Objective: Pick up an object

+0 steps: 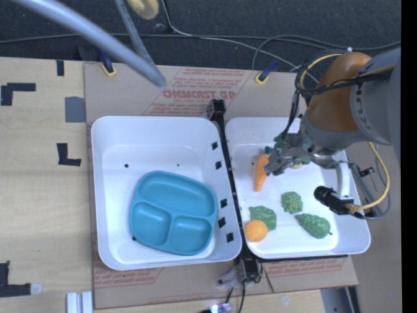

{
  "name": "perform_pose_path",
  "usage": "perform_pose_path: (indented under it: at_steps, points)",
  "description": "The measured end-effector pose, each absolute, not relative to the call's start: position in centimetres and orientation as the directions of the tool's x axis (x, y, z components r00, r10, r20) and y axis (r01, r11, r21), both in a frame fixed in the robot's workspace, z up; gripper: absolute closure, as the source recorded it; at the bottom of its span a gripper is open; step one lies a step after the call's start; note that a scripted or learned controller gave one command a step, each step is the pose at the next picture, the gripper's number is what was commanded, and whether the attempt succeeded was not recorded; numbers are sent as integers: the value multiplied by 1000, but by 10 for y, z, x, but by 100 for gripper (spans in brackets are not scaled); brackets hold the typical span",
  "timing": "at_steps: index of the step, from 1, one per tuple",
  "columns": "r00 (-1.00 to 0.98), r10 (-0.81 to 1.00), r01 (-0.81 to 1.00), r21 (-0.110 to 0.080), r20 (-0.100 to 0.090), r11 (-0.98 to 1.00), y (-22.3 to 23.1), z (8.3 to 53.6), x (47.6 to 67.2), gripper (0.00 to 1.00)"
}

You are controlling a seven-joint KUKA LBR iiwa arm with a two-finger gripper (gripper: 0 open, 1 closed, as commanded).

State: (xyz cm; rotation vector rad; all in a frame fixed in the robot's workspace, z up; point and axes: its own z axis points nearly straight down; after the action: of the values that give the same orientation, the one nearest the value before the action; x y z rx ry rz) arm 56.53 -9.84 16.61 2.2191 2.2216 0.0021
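In the right bin (339, 243) lie an orange carrot (260, 173), an orange ball (256, 230), and three green pieces: one leafy (264, 215), one like broccoli (291, 202) and one bumpy (314, 224). My gripper (279, 160) hangs low over the bin's upper middle, just right of the carrot's top end and touching or nearly touching it. I cannot make out how the fingers stand.
The left bin (107, 149) holds a blue divided plate (172, 212). A black divider (223, 168) runs between the bins. Cables trail along the arm at the right, and a black fitting (332, 199) juts over the right bin's edge.
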Motion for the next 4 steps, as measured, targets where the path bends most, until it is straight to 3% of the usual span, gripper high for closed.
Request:
perform_pose_path:
  at_steps: [2,4]
  points:
    - [-2,1000,1000,4,-1,2,-99,274,558,100]
    - [-7,1000,1000,-2,1,7,2,259,541,100]
